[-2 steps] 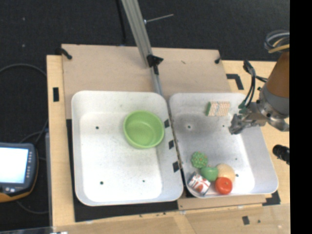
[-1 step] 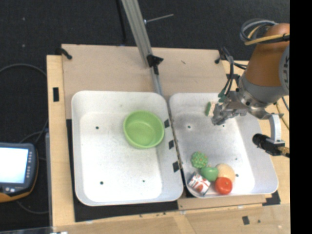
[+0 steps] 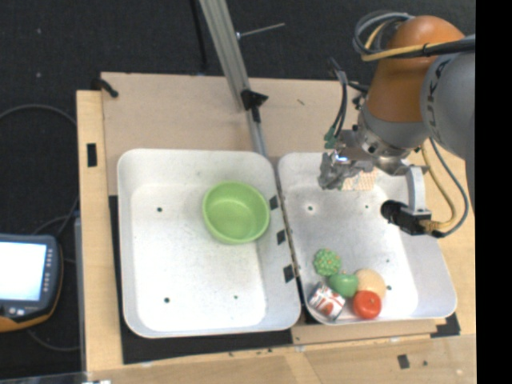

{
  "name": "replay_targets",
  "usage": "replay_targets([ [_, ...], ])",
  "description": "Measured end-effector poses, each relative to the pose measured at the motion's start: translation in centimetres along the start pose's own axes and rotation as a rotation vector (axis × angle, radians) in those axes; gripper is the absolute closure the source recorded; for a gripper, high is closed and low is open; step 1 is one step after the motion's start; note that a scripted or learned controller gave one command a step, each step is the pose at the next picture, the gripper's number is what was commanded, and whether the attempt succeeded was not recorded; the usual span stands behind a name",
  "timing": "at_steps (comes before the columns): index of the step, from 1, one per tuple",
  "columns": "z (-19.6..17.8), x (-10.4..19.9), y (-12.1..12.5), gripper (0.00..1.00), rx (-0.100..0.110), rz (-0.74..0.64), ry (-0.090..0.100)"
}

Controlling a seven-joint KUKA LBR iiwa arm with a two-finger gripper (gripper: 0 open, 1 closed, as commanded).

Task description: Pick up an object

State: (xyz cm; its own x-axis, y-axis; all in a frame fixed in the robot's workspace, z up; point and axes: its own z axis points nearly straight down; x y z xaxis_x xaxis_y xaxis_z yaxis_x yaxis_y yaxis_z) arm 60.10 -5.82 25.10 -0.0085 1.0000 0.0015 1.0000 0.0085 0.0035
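My gripper (image 3: 334, 172) hangs low over the far part of the right bin (image 3: 416, 294), below the orange wrist band. A small tan, textured object (image 3: 362, 183) lies just to its right, partly hidden by the wrist; I cannot tell whether they touch. In the bin's near corner several items are clustered: a green broccoli piece (image 3: 326, 260), a green pepper-like piece (image 3: 345, 283), a beige rounded piece (image 3: 370, 279), a red tomato (image 3: 367, 305) and a red and white can (image 3: 326, 301).
A green bowl (image 3: 235, 211) sits in the left bin (image 3: 160, 294), towards its far right. A slanted metal pole (image 3: 232, 54) comes down to the gap between the bins. A black fitting with cables (image 3: 405, 216) hangs off the arm over the right bin.
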Motion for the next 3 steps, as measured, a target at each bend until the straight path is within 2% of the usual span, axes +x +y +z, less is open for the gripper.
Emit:
replay_targets([
  [1,-0.5,4.8,2.9,1.00,0.000,0.001,-0.001],
  [2,-0.7,8.9,4.6,1.00,0.001,0.003,-0.002],
  [3,1.1,12.9,6.5,1.00,0.002,0.004,-0.003],
])
